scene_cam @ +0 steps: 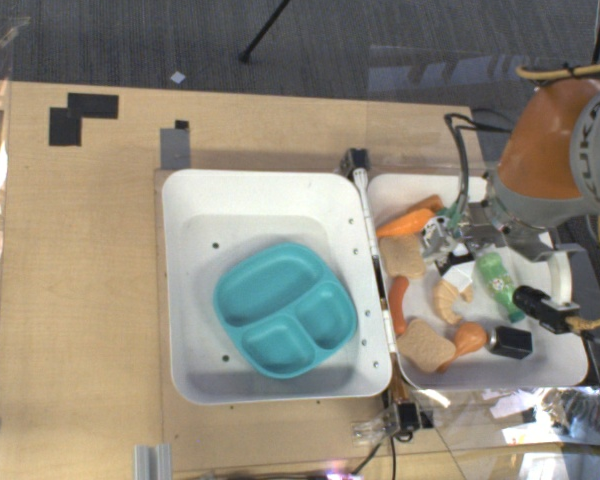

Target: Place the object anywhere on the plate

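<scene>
Grey arm (570, 158) reaching in from the right edge of the view, upper half of the frame. Orange band (540, 143) broad and rounded above the wrist, catching the light. Wrist angled down and to the left. Claw (442, 248) at the low end of the arm, metal parts pointing down-left. Black cables looping off the wrist's upper left side.
</scene>
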Motion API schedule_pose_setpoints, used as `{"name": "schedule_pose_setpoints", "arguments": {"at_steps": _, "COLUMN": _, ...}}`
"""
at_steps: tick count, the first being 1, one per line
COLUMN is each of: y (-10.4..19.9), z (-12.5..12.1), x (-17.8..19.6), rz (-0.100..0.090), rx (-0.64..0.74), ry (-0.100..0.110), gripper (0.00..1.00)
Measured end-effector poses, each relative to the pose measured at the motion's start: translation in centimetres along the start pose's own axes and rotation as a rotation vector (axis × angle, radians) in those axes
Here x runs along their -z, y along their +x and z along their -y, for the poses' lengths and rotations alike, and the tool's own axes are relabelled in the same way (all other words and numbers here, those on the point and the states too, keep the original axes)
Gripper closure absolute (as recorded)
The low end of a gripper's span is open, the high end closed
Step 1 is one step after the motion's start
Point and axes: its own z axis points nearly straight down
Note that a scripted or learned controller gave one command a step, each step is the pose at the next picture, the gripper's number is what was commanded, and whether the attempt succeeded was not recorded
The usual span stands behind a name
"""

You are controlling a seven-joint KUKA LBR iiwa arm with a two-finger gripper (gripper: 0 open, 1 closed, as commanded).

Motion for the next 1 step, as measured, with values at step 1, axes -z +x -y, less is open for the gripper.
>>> {"name": "schedule_pose_setpoints", "arguments": {"at_steps": 1, "y": 9.81, "z": 0.11, "x": 9.44, "rz": -0.004, "rx": 0.036, "ry": -0.009, "gripper": 1.00}}
